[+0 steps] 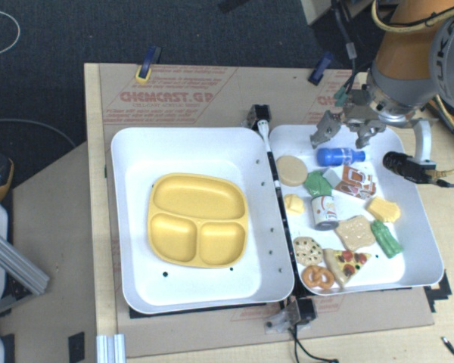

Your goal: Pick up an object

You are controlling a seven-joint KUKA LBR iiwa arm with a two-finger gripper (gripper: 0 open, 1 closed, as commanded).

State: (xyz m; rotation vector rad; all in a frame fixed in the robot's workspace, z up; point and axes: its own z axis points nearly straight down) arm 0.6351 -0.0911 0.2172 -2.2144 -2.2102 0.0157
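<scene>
My gripper [343, 132] hangs over the back of the right bin [427, 237], its two fingers spread apart with nothing between them. Just below it lies a blue bottle [339, 156] on its side. Around the bottle sit a round tan cookie [292, 169], a green piece [316, 183], a red and white packet [356, 181] and a small can [325, 211]. Further forward are a yellow cheese wedge [384, 209], a toast slice [355, 231], a green pickle [387, 240], a pizza slice [346, 263], a chip cookie [308, 250] and a pretzel [318, 278].
The left bin [129, 203] holds a yellow divided plate [198, 219]. A small yellow piece [293, 204] lies near the divider between the bins. Blue clamps [146, 64] grip the cardboard base at the back.
</scene>
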